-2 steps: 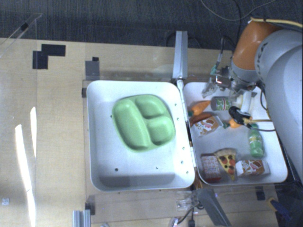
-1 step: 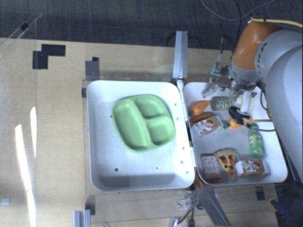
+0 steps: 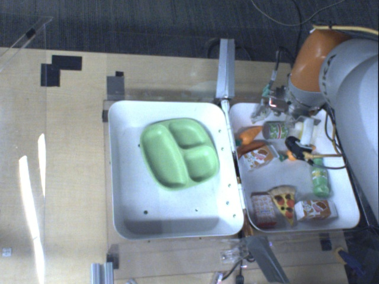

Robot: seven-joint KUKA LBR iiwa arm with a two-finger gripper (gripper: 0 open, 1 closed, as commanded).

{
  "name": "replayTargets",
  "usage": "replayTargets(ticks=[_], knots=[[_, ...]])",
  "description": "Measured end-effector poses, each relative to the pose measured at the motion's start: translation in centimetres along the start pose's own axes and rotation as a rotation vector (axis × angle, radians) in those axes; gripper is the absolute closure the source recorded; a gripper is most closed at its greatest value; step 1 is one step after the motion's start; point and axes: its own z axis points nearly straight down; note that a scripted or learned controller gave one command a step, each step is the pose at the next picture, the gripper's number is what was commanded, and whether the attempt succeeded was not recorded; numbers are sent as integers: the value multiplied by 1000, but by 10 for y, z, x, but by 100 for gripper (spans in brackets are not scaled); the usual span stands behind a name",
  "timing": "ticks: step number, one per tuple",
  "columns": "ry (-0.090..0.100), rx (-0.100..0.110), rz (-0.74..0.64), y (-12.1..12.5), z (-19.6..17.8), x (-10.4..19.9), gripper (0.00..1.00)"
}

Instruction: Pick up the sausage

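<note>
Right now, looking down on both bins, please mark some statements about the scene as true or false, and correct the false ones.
1. The green divided plate lies in the left bin. True.
2. The pizza slice lies on the green divided plate. False: it lies in the right bin, near its front edge.
3. The gripper is above the far end of the right bin. True.
4. The green bottle is in the left bin. False: it lies in the right bin, near its right wall.
5. The orange carrot-like piece lies near the right bin's left wall. True.
</note>
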Motion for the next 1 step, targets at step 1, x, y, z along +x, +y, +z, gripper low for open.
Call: replayTargets(ticks=[1], knots=[[-6,17,-18,9,1,3,0]])
